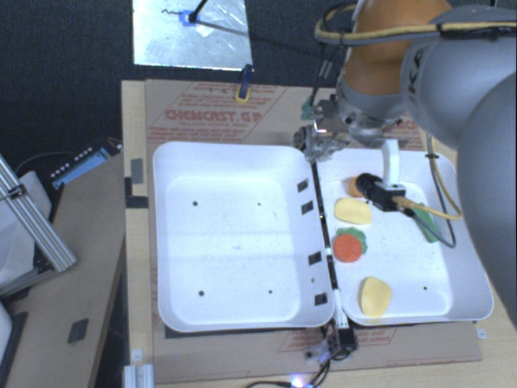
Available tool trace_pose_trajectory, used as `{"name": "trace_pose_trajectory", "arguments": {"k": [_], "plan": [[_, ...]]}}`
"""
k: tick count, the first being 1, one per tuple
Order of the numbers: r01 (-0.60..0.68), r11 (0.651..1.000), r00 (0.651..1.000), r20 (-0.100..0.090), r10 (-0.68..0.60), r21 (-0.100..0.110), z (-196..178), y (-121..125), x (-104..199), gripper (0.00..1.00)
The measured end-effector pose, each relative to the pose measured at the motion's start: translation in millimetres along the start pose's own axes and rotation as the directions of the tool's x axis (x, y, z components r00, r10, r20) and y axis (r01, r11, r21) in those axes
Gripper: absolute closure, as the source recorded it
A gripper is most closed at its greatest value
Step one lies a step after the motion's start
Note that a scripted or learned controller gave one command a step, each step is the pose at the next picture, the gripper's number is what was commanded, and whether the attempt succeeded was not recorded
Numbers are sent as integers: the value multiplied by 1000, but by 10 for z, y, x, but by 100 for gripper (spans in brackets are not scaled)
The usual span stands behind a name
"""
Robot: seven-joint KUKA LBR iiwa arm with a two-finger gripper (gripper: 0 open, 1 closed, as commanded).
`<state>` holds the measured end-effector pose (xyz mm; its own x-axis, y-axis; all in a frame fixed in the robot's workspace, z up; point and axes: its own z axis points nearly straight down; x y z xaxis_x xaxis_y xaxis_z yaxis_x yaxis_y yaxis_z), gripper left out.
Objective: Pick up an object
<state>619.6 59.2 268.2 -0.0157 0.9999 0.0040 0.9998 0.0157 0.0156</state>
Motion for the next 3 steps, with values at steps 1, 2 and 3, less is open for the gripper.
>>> {"name": "trace_pose_trajectory", "arguments": {"k": [1, 2, 3], "plan": [[-5, 1000, 1000, 2, 5, 12, 433, 509, 659, 100], [-3, 1000, 1000, -1, 3, 10, 230, 507, 1615, 100], [-10, 1000, 1000, -1, 10, 1, -1053, 542, 1604, 100]]}}
